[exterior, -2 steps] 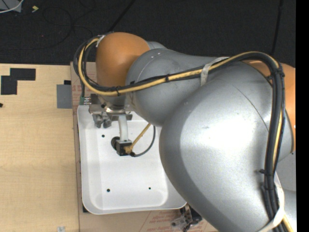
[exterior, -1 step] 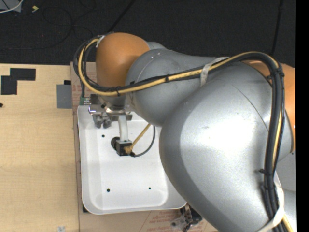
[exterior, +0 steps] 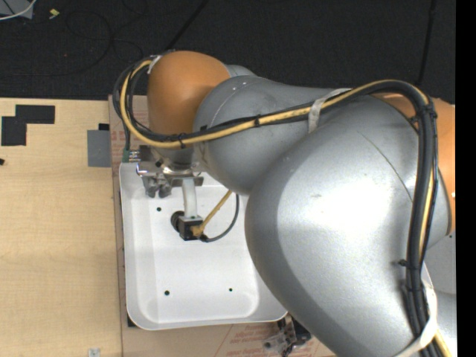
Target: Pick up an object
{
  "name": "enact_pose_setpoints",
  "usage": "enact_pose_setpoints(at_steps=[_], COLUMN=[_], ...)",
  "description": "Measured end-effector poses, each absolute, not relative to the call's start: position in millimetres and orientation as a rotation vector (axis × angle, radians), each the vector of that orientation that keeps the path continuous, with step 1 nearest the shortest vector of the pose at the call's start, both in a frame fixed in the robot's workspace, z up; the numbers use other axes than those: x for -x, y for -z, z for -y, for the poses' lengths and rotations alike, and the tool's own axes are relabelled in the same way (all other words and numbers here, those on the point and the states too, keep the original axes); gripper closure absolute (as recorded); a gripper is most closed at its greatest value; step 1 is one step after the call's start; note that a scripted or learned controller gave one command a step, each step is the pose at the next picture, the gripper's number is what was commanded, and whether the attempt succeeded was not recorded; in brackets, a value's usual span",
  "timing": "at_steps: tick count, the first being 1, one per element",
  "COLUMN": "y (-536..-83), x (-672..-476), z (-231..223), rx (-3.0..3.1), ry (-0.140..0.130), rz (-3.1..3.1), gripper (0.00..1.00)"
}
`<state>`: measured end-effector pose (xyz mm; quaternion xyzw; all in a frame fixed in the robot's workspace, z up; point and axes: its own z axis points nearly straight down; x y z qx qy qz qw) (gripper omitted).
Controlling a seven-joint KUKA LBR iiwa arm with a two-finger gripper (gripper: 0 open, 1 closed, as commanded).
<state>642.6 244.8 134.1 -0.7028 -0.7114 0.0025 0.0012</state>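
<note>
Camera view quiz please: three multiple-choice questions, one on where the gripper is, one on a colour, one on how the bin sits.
1. Where is the gripper?
A. Above the far-left corner of the white bin
B. Above a blue bucket
C. Beyond the bin's near edge

2. What colour is the band above the wrist?
A. Blue
B. Green
C. Orange

3. How does the white bin sit?
A. Upside down
B. Flat, open side up
C. Stood on edge

Answers:
1 A, it hangs just inside the bin's far-left rim.
2 C, the rounded band is orange against the grey arm.
3 B, its floor and raised rim face the camera.
</note>
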Motion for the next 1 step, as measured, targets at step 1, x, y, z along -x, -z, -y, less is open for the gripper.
enact_pose_setpoints(at_steps=[1], y=[-126.9], x=[-642.5], z=[-244.5], rx=[2.205], ry=[-0.01], rz=[2.233], gripper=[1.0])
